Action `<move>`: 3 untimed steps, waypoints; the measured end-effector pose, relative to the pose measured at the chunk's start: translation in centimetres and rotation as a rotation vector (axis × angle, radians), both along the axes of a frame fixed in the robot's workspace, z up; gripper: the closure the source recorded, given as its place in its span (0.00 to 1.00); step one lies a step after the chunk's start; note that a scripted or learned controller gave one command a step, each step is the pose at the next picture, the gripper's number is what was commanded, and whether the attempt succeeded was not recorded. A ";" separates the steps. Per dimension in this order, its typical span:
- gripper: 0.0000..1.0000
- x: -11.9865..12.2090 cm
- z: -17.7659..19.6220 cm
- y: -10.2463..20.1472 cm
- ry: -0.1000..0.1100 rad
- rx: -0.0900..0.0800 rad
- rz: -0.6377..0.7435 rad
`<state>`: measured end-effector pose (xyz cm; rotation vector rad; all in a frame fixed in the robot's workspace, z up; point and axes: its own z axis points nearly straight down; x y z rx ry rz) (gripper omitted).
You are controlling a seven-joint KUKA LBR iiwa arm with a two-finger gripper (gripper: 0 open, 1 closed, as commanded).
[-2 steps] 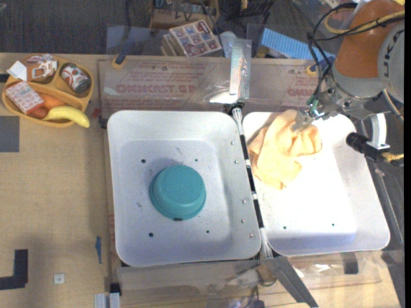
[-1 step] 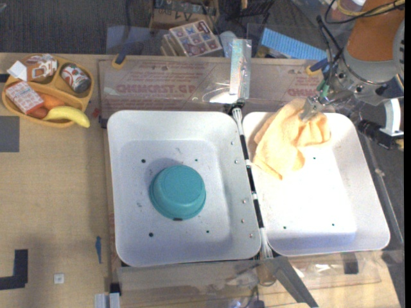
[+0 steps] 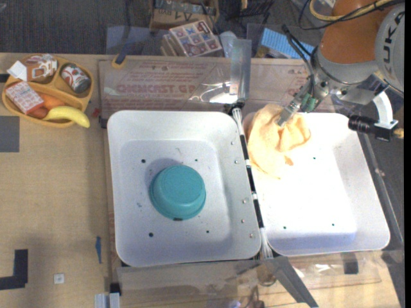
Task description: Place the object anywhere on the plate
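A teal round plate [image 3: 178,192] lies in the middle of the left bin [image 3: 128,140]. A pale yellow-orange cloth [image 3: 276,145] is bunched at the far left corner of the right bin [image 3: 334,197], close to the divider between the bins. My gripper [image 3: 284,117] reaches down from the upper right, and its thin fingers [image 3: 290,110] are pinched on the cloth's top, pulling it up into a peak. The cloth's lower folds spread out below the grip. The plate sits well to the left of the gripper and has nothing on it.
An orange tray [image 3: 45,92] with a banana and food packets sits on the bench at the far left. A clear plastic panel [image 3: 173,88] and boxes stand behind the bins. The arm's orange band [image 3: 356,24] looms over the right bin's far corner.
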<state>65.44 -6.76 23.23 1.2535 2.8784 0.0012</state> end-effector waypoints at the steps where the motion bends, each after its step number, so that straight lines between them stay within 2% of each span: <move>1: 1.00 -0.5 -0.2 3.9 -0.001 0.000 0.398; 2: 1.00 -2.3 -0.7 9.3 -0.002 -0.001 0.794; 3: 1.00 -3.7 0.4 14.4 -0.002 -0.001 0.822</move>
